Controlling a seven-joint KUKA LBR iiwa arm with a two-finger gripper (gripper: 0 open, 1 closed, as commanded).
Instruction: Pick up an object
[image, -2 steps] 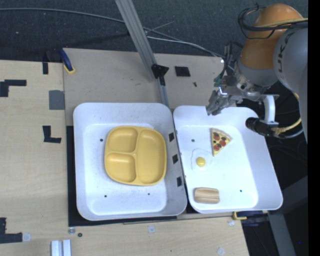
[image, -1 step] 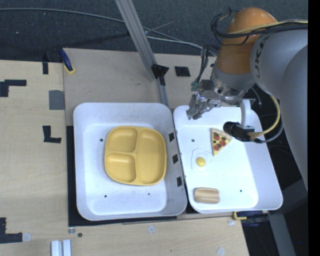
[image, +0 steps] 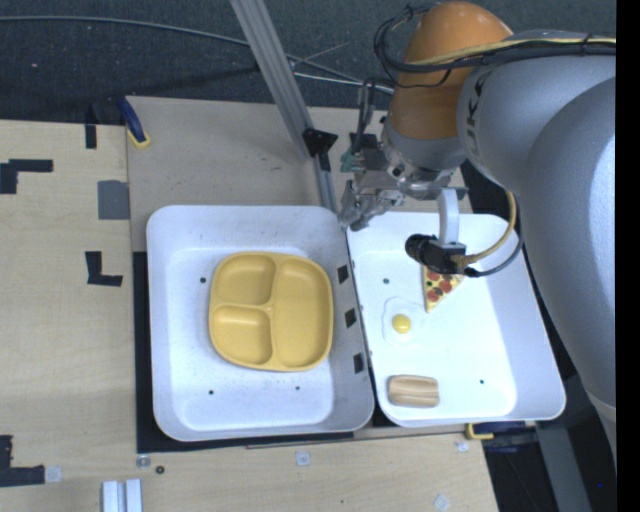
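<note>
We see a robotics lab, not a home or kitchen: a heavy grey industrial arm (image: 560, 150) with an orange band reaches over a plain plywood desk (image: 60, 330) marked with strips of black tape. Two shallow white bins (image: 180, 400) sit side by side on it, holding toy food, a yellow divided plate (image: 271, 311), a fried egg (image: 401, 322), a pizza slice (image: 438, 288) and a bun (image: 412, 390). Loose cables (image: 495, 260) and a bare metal strut (image: 285, 90) over dark carpet (image: 120, 50) complete the test-rig look.

A yellow divided plate (image: 270, 310) lies in a white bin (image: 180, 300), beside a red-dotted pizza slice (image: 440, 288), white-and-yellow fried egg (image: 401, 321) and tan bun (image: 413, 391).
</note>
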